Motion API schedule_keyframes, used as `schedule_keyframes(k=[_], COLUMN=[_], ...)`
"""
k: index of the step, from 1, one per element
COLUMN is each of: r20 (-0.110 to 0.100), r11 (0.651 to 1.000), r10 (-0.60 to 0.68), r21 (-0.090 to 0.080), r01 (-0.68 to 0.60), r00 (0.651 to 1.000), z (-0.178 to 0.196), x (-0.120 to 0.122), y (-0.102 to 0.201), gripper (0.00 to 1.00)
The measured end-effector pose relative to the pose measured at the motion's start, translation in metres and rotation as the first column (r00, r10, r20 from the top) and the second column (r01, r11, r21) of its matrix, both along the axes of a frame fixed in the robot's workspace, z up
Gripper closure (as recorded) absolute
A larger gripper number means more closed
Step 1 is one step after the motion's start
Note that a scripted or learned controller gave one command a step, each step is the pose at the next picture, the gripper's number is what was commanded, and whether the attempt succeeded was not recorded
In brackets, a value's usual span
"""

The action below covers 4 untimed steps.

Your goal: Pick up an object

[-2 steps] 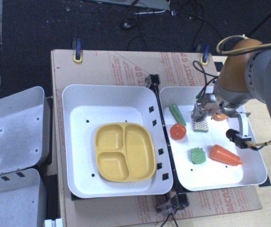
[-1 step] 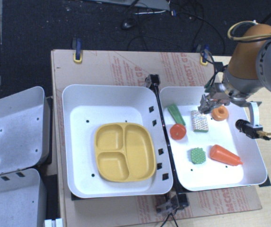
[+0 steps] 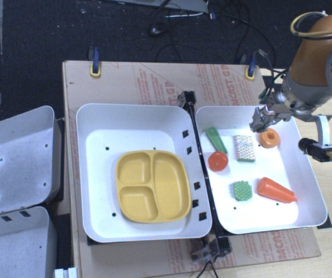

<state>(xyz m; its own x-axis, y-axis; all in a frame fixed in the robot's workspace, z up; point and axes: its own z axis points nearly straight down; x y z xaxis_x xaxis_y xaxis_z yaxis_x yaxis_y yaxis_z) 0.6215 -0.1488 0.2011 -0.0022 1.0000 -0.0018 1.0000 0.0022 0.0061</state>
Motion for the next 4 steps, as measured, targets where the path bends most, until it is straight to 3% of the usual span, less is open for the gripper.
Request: schedule_keyframes(k=[1, 2, 4], r20=[0.002, -0.002, -0.008], r11=[1.000, 1.000, 1.000], r10=[0.001, 0.001, 0.005], r21=[0.000, 0.000, 0.004], r01=[-0.001, -0.001, -0.005], r00=[1.000, 1.000, 1.000], z=[0.064, 0.079, 0.063], x=[0.000, 0.001, -0.031], y=[0.003, 0.003, 0.109], gripper=[1.00, 1.00, 1.00])
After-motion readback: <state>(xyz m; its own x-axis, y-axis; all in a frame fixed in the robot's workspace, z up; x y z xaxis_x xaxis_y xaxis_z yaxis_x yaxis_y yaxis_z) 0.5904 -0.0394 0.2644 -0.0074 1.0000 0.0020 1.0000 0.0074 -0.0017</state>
